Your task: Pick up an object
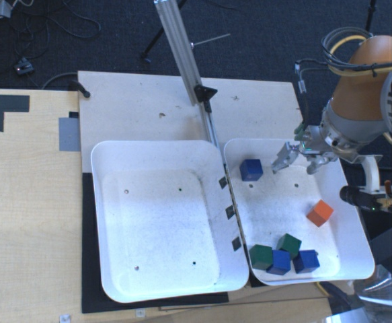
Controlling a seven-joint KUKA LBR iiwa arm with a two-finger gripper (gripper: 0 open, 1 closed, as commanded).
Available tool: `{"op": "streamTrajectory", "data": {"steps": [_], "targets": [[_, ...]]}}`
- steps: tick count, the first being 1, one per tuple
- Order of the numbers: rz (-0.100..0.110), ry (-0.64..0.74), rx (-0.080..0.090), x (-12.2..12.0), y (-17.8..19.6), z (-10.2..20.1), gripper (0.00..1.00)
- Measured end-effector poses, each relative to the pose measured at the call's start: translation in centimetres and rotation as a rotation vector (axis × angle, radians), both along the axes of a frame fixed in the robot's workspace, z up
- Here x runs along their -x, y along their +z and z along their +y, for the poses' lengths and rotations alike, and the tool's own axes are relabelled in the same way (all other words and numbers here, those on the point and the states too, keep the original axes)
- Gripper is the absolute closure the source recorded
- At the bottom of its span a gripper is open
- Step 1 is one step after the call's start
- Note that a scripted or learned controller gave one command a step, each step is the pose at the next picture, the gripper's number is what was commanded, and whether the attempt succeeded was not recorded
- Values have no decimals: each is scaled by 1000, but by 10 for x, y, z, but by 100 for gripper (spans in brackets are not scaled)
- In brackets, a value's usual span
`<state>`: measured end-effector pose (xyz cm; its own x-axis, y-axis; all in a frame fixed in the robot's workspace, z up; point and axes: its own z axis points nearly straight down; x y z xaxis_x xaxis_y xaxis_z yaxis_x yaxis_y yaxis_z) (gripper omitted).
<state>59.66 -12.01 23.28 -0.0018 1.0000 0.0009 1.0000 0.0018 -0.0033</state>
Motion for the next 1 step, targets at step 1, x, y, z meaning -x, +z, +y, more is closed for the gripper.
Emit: {"op": "streamTrajectory", "data": {"steps": [1], "targets": [[3, 0, 0, -71, -111, 15, 0]]}}
